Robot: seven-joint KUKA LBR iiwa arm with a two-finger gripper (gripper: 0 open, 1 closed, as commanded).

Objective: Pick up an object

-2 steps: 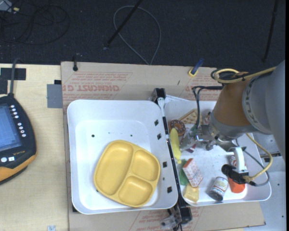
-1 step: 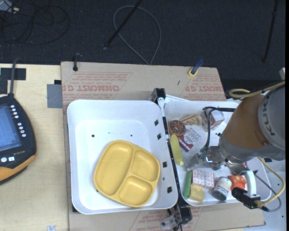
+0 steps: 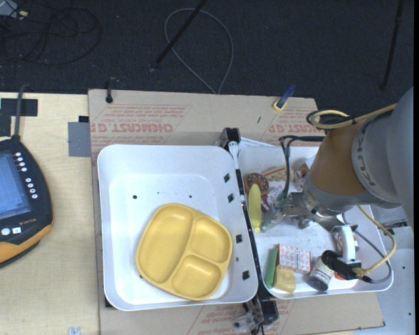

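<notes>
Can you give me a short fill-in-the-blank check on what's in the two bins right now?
1. The yellow plate with three sections lies in the ____ bin in the camera view.
2. The arm reaches over the ____ bin.
3. The green marker lies just ____ of the patterned packet.

Missing words: left; right; left
</notes>
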